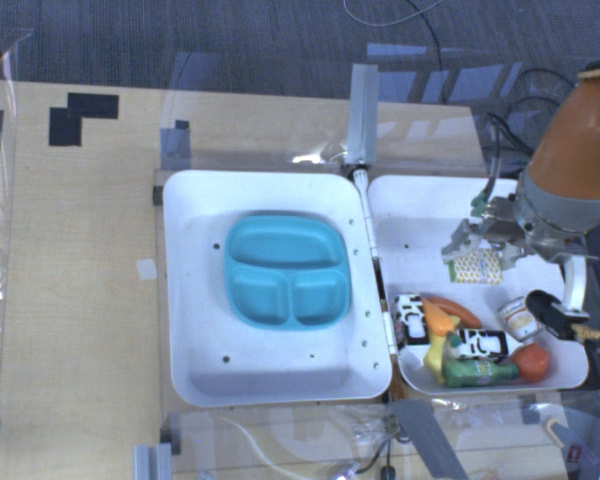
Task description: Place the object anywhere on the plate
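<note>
Hanging over the right white bin (420, 203), the grey two-finger claw (483, 246) has a small pale patterned packet (477, 265) just below it, though whether it grips the packet cannot be told. Left of it, the blue three-compartment plastic plate (286, 270) sits in the left white bin (195, 268). Toy foods (475, 353) crowd the right bin's near end.
</note>
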Robot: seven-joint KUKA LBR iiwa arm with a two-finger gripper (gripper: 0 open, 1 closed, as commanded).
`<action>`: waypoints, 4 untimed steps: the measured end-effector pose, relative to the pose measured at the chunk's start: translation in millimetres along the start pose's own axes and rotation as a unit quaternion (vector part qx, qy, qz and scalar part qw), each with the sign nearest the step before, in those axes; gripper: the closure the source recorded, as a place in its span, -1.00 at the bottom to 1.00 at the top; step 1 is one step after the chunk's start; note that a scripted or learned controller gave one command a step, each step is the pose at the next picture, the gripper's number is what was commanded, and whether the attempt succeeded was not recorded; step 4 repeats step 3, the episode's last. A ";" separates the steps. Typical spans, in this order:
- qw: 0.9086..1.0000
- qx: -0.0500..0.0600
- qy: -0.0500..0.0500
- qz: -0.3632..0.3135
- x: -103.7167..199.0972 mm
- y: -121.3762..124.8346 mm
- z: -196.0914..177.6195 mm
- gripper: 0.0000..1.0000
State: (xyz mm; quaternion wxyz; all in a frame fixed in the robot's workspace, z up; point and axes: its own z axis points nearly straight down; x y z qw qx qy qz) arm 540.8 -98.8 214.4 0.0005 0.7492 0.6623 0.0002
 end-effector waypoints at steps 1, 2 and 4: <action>1.000 0.002 0.000 -0.029 83.2 7.3 11.7 1.00; 0.995 0.002 0.000 -0.103 155.7 -4.4 33.4 1.00; 0.995 0.002 0.000 -0.103 155.5 -4.3 33.2 -1.00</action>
